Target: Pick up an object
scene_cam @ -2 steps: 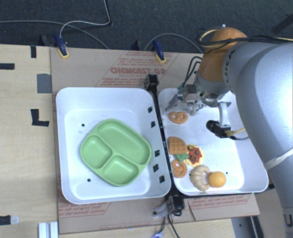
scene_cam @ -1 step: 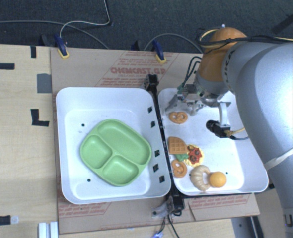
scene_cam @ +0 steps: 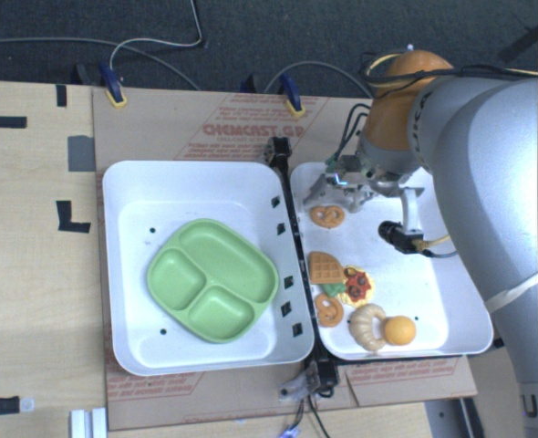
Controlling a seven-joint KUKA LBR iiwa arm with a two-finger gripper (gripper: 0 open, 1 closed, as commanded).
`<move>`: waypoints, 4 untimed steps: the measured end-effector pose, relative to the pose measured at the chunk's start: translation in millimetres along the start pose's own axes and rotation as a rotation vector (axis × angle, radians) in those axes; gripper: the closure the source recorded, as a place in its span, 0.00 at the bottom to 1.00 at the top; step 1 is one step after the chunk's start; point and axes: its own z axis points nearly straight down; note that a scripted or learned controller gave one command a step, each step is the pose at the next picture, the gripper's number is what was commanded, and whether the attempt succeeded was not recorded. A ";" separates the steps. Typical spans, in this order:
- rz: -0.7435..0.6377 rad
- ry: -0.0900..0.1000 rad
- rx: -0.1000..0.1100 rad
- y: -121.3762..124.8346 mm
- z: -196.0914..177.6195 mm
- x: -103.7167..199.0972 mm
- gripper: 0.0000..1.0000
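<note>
In the right bin [scene_cam: 433, 281] lie several toy foods. A small brown pretzel [scene_cam: 326, 215] sits at the bin's far left. Nearer the front are a waffle [scene_cam: 325, 267], a red and green piece [scene_cam: 356, 285], a small ring-shaped pastry [scene_cam: 328, 311], a pale croissant [scene_cam: 367, 327] and an orange ball [scene_cam: 398, 330]. My gripper [scene_cam: 336, 196] is down in the far left part of this bin, just above and touching or nearly touching the pretzel. Nothing is visibly lifted.
The left bin [scene_cam: 128, 245] holds a green divided plate [scene_cam: 212, 279]. A black divider with clips [scene_cam: 292, 245] runs between the bins. The grey arm [scene_cam: 488, 181] covers the right bin's far right side. Cables [scene_cam: 160, 48] lie beyond the bins.
</note>
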 end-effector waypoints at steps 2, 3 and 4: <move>-0.001 -0.001 -0.001 0.4 -10.0 0.1 0.00; 0.001 0.000 -0.002 -37.3 -0.9 -12.6 0.00; 0.002 0.001 0.000 -109.9 -2.0 -10.7 0.00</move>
